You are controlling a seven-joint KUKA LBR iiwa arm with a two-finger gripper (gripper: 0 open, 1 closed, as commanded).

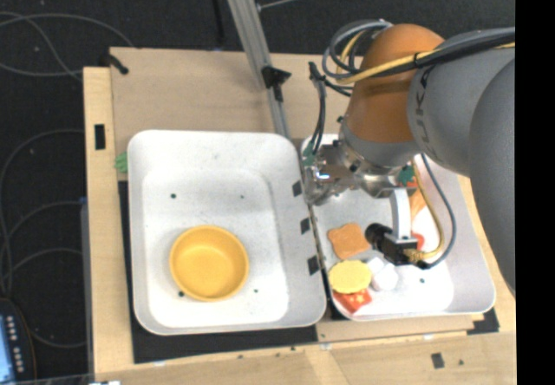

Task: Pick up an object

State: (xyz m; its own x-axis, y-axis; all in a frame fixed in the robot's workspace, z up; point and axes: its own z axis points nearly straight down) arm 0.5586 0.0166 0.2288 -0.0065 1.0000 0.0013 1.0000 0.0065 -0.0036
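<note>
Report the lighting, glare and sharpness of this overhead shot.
Camera view: even, diffuse light; the left bin reads bright white without blown glare; the yellow bowl casts only a faint shadow; the orange wrist band shows a soft sheen; overall slightly soft and grainy.

A robotics lab: plywood bench (191, 88), white bins (208, 166), loose cables (35, 28), aluminium camera mast (247, 19).

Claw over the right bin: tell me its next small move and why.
Probably a short shift toward the near edge and then down. The claw sits by the right bin's far-left wall, beside the divider, while the toast-like piece and yellow round object lie nearer the camera. The view does not show anything between its fingers, so it likely must line up over one first.
</note>
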